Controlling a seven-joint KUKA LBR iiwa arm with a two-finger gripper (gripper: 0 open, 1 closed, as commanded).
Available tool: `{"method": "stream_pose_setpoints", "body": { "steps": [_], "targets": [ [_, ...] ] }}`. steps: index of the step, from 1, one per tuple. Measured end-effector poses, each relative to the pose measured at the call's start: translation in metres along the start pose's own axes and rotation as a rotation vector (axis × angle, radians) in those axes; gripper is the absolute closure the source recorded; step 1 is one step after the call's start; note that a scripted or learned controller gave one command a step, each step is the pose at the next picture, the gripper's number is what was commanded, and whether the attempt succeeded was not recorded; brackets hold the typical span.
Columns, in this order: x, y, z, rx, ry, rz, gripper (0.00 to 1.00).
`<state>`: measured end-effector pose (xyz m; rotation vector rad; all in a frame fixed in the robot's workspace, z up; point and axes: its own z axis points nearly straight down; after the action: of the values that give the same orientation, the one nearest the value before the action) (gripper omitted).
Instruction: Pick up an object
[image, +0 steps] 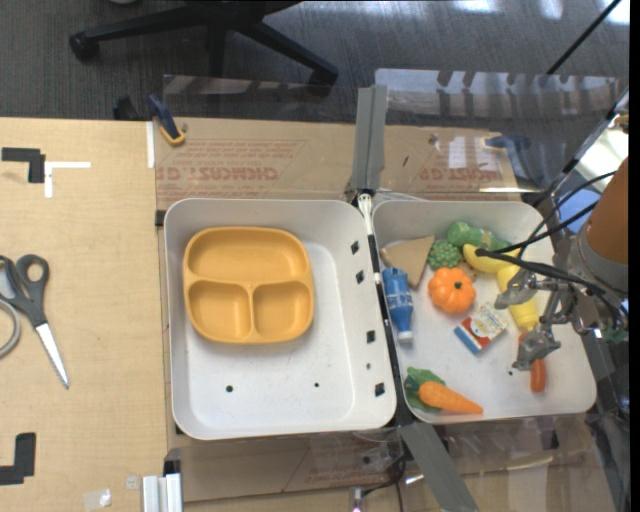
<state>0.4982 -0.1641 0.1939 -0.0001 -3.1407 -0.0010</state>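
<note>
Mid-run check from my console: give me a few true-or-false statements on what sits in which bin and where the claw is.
1. The orange divided plate lies in the left bin. True.
2. The toy carrot lies near the right bin's front edge. True.
3. The small pumpkin sits on the divided plate. False: it is in the right bin, beside the blue tube.
4. The claw hangs over the left bin. False: it is over the right bin's right side.
5. The scissors lie inside a bin. False: they lie on the wooden benchtop, left.

arm (610, 235) cut off at right edge, small red thing (538, 376) under gripper (530, 322) unidentifiable
</note>
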Motion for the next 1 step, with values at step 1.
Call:
{"method": "stream_pose_setpoints", "body": {
  "steps": [1],
  "targets": [
    [-0.0306, 0.0350, 0.1032, 0.000, -0.002, 0.096, 0.00]
  ]
}}
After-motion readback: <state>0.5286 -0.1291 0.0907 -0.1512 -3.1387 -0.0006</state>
